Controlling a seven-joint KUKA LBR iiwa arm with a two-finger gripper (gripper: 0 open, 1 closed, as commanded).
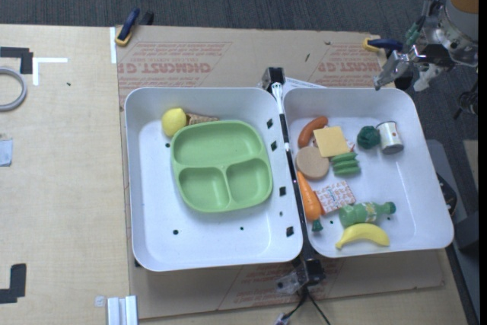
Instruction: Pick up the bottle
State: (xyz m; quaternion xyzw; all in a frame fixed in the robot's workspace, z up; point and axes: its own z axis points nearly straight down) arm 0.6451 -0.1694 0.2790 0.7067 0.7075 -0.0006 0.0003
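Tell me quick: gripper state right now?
Gripper: above the right bin's far corner, holding nothing; open or shut cannot be told.

Two bins sit side by side. The left bin (144, 240) holds a plate (221, 164) in its middle, with a lemon (173, 119) at its back left corner. In the right bin (426, 217), the bottle (365, 212) lies near the front edge, just behind the banana (362, 237). A can (390, 138) lies near the back right corner. The gripper (403, 78) hangs just past the right bin's back right corner.

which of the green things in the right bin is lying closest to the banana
The green bottle, lying on its side just above the banana. The broccoli and green beans sit further up the bin.
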